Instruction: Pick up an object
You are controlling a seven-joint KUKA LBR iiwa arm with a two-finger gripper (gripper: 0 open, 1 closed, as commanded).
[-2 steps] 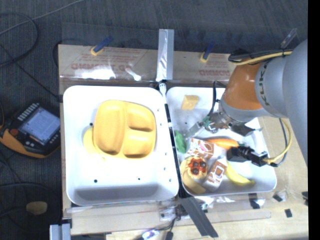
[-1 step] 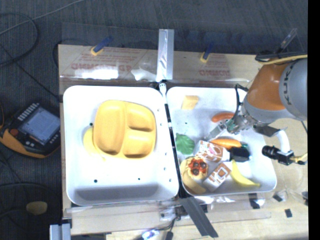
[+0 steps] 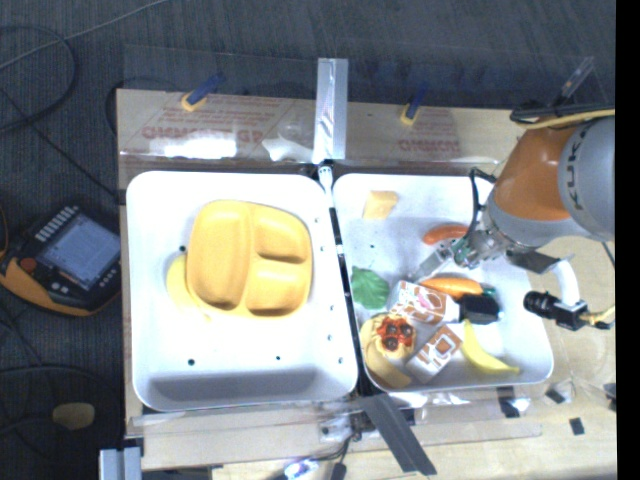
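From my screen the arm [image 3: 560, 183] comes in from the right, its orange band sitting over the right bin's [image 3: 400, 193] far corner and the wrist tipped down and leftward into that bin. The gripper [image 3: 452, 256] hangs low among the clutter, roughly at the bin's middle. Whether the gripper is spread or closed I cannot tell (it is small and blurred at this slant), and I see nothing clearly caught in it.

Nearest to it are two orange carrot-like pieces: one [image 3: 444, 234] lies just above the gripper tip, the other [image 3: 452, 286] just below it, beside a small black block [image 3: 480, 306]. A green leafy toy [image 3: 369, 287] sits to the left near the divider. Toward the front of the bin lie patterned cartons [image 3: 420, 302], a round pastry-like piece [image 3: 392, 336] and a banana [image 3: 482, 353]. A pale yellow cube [image 3: 380, 205] rests alone near the back.

The left bin [image 3: 150, 358] holds a yellow divided tray [image 3: 248, 258], well apart from the arm.
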